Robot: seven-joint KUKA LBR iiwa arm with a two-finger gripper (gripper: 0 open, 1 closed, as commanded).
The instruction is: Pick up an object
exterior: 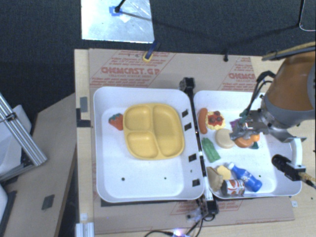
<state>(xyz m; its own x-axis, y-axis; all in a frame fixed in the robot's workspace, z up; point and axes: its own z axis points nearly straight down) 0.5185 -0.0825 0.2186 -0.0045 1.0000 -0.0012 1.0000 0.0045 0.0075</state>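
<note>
Two white bins are sitting side by side on the bench. The left bin (106,181) is holding a yellow tray (152,131) with three compartments, lying near the bin's middle, and a strawberry (116,121) is lying just beside the tray's left edge, toward the bin's far left corner. The right bin (269,187) is holding the rest of the toys: a hot dog (202,120) is lying along its left wall near the far end, with a pizza slice (216,119) touching it on the right; a green piece (211,150) is lying just below them by the left wall; a tan disc (225,138) is sitting near the bin's middle. At the near edge a blue bottle (247,177) is lying tilted, with a can (233,186) just beside it in front and a brownish lump (216,176) at the near left corner, next to a small yellow piece (224,171). The arm is reaching in over the bin's right side, and the gripper (243,131) is hanging low near the middle, right at an orange toy (245,142) that is lying just right of the disc. The toy is sitting directly under the gripper, seemingly touching it, but whether it is being grasped cannot be told.
</note>
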